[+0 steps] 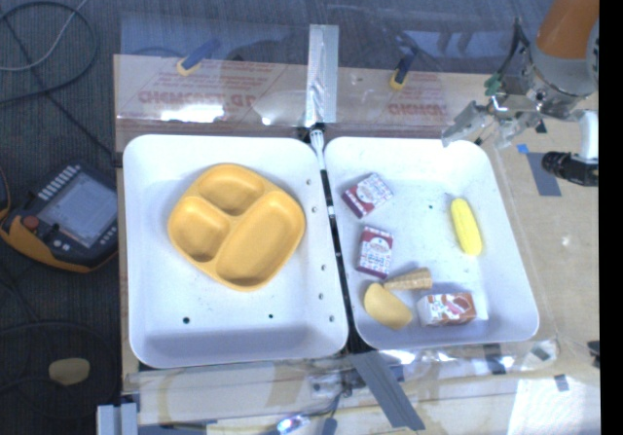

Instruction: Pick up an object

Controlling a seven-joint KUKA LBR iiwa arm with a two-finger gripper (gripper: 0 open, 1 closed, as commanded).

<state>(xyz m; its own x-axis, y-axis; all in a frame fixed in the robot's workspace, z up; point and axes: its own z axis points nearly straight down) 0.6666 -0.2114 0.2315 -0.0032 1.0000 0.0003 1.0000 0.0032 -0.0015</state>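
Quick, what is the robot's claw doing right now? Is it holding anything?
Two-finger gripper: above the far right corner of the right white bin; whether open or shut cannot be told, and nothing shows in it.

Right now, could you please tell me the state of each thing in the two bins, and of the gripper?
yellow divided plate: upright in the left bin.
yellow corn cob: lying flat in the right bin.
three red-and-white cartons: lying, apart from one another.
tan stick: lying, touching the yellow lemon-like piece.
gripper: above the right bin's far corner, holding nothing.
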